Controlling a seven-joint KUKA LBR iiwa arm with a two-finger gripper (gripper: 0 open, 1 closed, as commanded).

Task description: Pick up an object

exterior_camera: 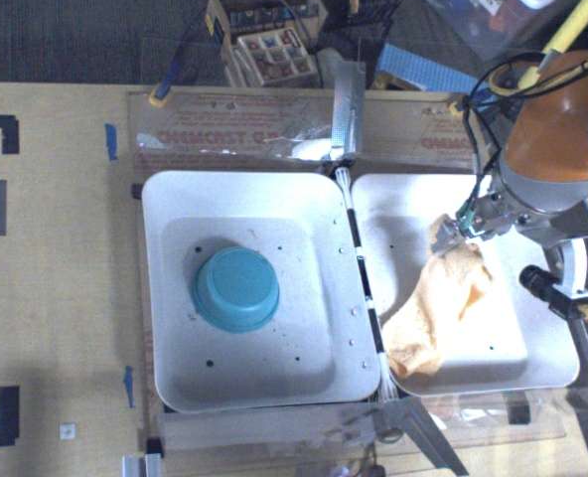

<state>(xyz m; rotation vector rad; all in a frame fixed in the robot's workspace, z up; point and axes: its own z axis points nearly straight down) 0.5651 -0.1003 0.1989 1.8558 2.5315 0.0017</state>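
A tan and orange cloth [441,301] lies stretched across the right bin [542,361], from its upper middle down to the front-left corner. The cloth's top end is bunched up and raised at my gripper [467,224], which reaches in from the right under the orange wrist band and is shut on that end. The lower end of the cloth rests crumpled on the bin floor near the divider. A blue bowl [236,288] sits upside down in the middle of the left bin [175,207], far from the gripper.
The two bins meet at a narrow divider [362,266]. A clear plastic sheet [244,139] over cardboard lies behind the bins. Cables and black fittings [547,286] hang off the arm over the right bin's right side. Boxes and clutter stand beyond the bench.
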